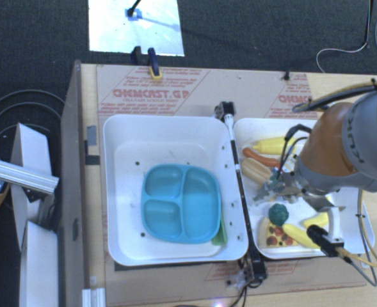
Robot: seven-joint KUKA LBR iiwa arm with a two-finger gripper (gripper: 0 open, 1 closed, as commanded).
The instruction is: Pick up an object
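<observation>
Gripper (269,188) is positioned low in the right bin (249,133), near the hot dog (258,168); finger state cannot be told. Approach step judged. A descent onto one item is needed next.

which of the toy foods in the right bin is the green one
The broccoli, a small dark green lump just below the end effector. The other foods are yellow, orange or red, such as the corn near the bin's top.
</observation>
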